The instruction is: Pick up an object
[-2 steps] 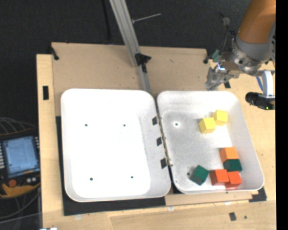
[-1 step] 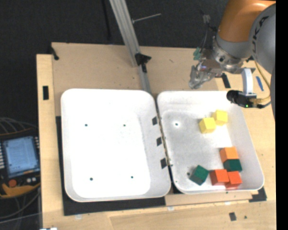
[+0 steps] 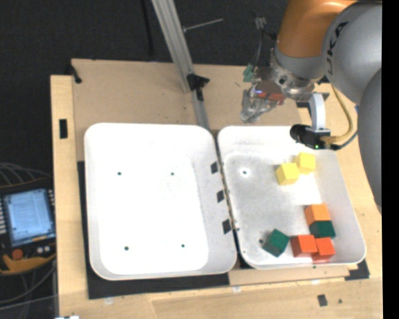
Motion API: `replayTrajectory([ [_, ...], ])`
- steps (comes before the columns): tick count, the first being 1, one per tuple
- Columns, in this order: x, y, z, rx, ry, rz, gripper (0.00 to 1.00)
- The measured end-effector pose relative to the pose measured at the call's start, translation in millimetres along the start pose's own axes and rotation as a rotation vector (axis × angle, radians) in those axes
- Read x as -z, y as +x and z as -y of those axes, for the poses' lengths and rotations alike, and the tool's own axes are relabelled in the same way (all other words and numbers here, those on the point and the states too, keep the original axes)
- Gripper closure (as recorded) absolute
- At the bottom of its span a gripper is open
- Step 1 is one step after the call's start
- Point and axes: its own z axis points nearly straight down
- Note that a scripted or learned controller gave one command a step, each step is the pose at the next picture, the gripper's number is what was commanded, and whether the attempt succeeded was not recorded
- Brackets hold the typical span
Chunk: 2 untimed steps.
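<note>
Camera view: the end effector (image 3: 256, 109) hangs over the right bin's (image 3: 253, 208) far rim, and I cannot tell its state. Small blocks lie in that bin: two yellow cubes (image 3: 287, 173) mid-bin, orange (image 3: 317, 213) and green (image 3: 276, 242) ones near the front. They look light, rigid and flat-sided; pinch a yellow cube across opposite faces.
</note>
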Motion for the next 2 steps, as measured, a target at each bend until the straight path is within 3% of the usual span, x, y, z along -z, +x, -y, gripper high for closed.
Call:
replayTrajectory([
  [2,-30.6,101.9,-1.8,0.0,-0.004,0.002,1.0],
])
